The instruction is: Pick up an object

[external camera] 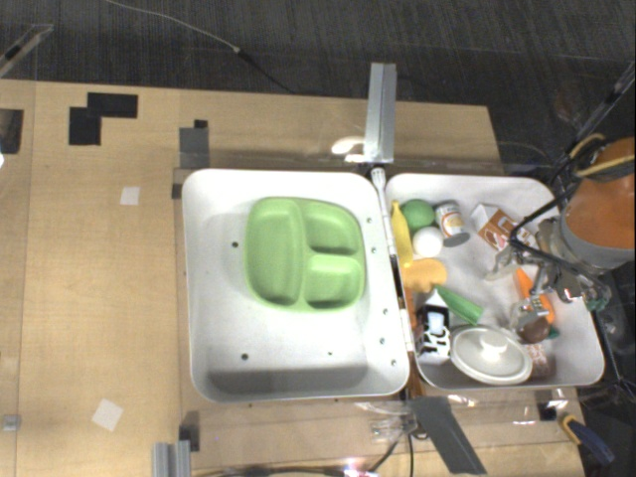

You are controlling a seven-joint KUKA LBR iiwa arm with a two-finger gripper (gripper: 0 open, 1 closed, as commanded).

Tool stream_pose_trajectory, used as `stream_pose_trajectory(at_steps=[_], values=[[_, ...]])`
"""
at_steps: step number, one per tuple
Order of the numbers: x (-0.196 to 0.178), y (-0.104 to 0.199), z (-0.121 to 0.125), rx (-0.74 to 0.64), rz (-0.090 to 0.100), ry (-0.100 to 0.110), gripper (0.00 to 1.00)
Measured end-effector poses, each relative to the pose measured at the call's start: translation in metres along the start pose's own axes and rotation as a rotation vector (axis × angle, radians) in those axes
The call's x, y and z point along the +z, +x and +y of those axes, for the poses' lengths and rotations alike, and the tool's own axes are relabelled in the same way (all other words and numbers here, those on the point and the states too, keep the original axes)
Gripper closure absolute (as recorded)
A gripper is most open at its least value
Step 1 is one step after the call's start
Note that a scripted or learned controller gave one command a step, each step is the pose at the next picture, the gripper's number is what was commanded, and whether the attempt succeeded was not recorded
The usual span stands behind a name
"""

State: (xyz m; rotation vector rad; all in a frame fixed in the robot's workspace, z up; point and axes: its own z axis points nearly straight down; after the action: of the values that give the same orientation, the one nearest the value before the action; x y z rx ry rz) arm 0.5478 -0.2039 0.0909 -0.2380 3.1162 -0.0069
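Bench point(89, 296): a wooden top carrying both bins side by side, so the arm can reach either from the right.
Left bin point(214, 366): shallow and white, holding one thing alone, the green divided tray.
Right bin point(586, 366): the crowded one, so a pick is likeliest to come from here.
Green divided tray point(303, 251): lies flat near the middle of the left bin, well apart from the arm.
Arm point(601, 212): grey with its orange band, reaching in over the right bin's far right side, wrist bent down toward the clutter.
White bowl point(490, 354): rests at the near edge of the right bin, just beside the black and white item point(433, 329).
Yellow piece point(400, 232): lies against the dividing wall, with a green ball point(417, 213), a white ball point(426, 241) and a small can point(452, 222) close by.
Gripper point(537, 296): low over the right part of the bin, near an orange item point(525, 282) and a brown item point(534, 330); cables and clutter blur it, so its opening and any hold cannot be told.
Stage, as a judgement: descent or grasp attempt; nothing is visibly lifted.
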Motion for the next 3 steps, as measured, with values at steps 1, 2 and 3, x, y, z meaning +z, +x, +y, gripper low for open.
stream_pose_trajectory(at_steps=[1,2,3], values=[[-0.015,-0.007,0.0,-0.005,-0.02,0.007,1.0],[-0.015,-0.006,0.0,-0.006,-0.018,0.006,0.0],[-0.003,0.029,0.004,0.009,-0.009,0.003,0.0]])
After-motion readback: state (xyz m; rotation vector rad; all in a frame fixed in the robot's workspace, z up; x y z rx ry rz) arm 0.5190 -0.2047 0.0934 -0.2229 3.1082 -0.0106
